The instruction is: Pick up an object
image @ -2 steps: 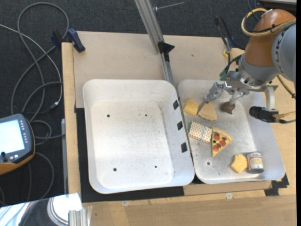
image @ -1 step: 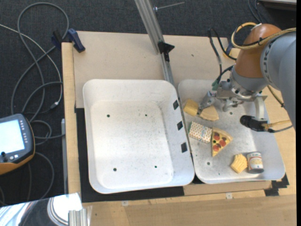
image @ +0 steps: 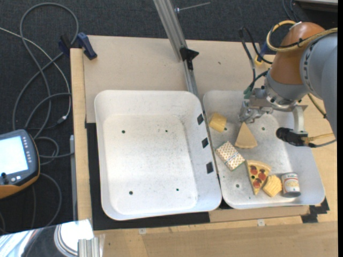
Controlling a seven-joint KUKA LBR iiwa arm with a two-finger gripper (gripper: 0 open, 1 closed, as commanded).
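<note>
Down in the right bin (image: pixel 316 189), the gripper (image: pixel 250 114) hangs just above a tan cheese wedge (image: pixel 246 138), a flat triangle pointing up toward it. Whether the tool is spread or pressed together, I cannot tell.

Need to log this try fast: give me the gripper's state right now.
Gripper: cannot be told. It hangs low in the right bin, just above the tan wedge; nothing is seen held in it.
</note>
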